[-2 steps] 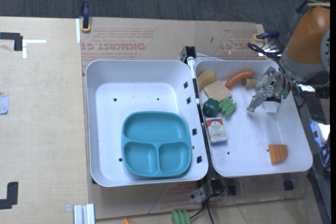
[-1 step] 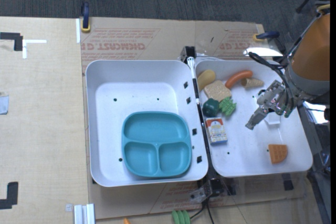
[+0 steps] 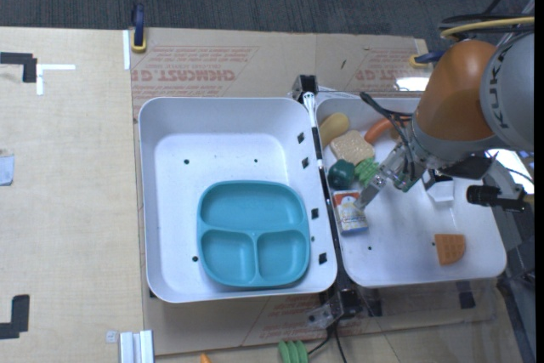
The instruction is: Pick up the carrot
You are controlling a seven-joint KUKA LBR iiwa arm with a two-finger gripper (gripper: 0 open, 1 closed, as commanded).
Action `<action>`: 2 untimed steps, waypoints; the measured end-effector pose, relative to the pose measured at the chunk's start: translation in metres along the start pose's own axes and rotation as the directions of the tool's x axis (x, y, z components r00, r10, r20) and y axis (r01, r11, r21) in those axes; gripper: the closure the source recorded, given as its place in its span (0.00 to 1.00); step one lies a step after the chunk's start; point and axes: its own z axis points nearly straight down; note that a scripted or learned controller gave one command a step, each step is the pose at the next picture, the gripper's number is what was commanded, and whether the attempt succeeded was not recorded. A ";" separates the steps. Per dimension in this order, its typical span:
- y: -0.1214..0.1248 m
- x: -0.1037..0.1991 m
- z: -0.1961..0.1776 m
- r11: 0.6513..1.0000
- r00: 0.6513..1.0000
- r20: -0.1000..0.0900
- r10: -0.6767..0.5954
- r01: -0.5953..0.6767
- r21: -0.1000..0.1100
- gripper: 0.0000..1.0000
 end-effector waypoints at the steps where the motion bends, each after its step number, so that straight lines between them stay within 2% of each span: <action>1: 0.017 0.059 -0.082 0.991 0.991 0.004 -0.132 0.132 -0.001 0.00; 2: 0.048 0.163 -0.081 0.904 0.904 -0.001 -0.429 0.429 0.000 0.00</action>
